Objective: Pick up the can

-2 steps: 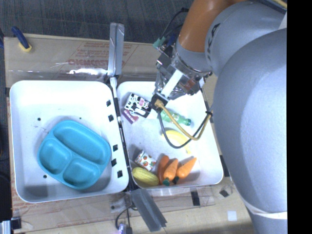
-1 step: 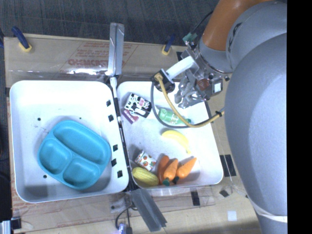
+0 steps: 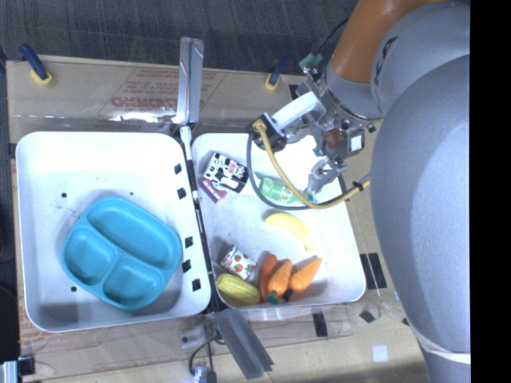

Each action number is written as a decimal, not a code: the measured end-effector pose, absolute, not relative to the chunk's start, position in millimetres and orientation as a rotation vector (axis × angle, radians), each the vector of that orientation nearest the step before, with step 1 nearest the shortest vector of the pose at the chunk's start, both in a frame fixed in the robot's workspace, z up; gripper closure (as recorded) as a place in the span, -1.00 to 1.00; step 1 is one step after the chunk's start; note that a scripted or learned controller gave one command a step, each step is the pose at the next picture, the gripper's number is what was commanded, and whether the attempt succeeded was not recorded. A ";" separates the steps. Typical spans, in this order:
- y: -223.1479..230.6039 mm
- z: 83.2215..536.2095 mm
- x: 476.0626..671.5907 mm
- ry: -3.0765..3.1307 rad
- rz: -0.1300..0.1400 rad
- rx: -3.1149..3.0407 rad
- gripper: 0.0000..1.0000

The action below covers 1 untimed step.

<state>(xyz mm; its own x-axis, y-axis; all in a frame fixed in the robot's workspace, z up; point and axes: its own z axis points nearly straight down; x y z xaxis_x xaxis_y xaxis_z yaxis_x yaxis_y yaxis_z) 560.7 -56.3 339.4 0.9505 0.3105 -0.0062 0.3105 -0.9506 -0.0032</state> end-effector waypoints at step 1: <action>-16.2 233.7 529.2 -0.326 0.012 -3.121 -1.00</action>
